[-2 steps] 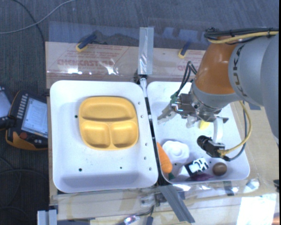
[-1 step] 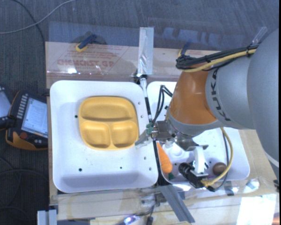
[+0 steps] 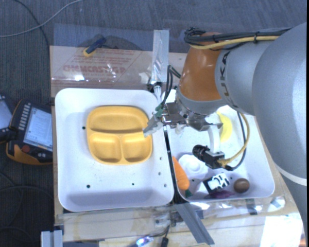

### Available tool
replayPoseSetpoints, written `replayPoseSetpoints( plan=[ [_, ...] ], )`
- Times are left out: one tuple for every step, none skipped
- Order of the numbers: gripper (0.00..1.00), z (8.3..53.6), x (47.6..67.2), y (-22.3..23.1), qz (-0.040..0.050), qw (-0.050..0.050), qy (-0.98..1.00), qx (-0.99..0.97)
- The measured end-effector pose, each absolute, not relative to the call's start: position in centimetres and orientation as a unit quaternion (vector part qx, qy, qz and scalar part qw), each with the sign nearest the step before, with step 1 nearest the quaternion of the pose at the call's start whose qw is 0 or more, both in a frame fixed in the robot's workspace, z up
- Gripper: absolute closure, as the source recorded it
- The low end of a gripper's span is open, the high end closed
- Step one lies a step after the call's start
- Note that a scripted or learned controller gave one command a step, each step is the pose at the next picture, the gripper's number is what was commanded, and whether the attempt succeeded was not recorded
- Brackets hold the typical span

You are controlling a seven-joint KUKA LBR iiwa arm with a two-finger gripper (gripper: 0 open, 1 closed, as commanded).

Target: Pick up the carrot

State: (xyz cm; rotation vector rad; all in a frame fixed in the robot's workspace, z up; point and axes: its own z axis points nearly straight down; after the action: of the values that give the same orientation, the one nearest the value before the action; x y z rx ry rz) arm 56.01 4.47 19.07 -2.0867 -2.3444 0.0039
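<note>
The orange carrot (image 3: pixel 181 177) lies in the right bin (image 3: pixel 262 187), in its front left corner, close against the wall between the two bins. My gripper (image 3: pixel 153 124) hangs over that dividing wall, farther back than the carrot, at the right edge of the yellow divided plate (image 3: pixel 118 134). The carrot is well apart from the gripper, toward the front. The wrist and the orange band hide the back of the right bin.
The yellow plate sits in the left bin (image 3: pixel 72 189). Beside the carrot lie a white object (image 3: pixel 192 164), a black-and-white block (image 3: pixel 219 181), a purple item (image 3: pixel 222 193) and a brown ball (image 3: pixel 241 185). A yellow banana (image 3: pixel 226 128) lies farther back.
</note>
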Motion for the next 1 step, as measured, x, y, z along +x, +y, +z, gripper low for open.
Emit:
replayPoseSetpoints(
  plan=[
    [0.00, 18.24, 58.11, 5.70, 0.0015, 0.001, -0.756, -0.654]
  ],
)
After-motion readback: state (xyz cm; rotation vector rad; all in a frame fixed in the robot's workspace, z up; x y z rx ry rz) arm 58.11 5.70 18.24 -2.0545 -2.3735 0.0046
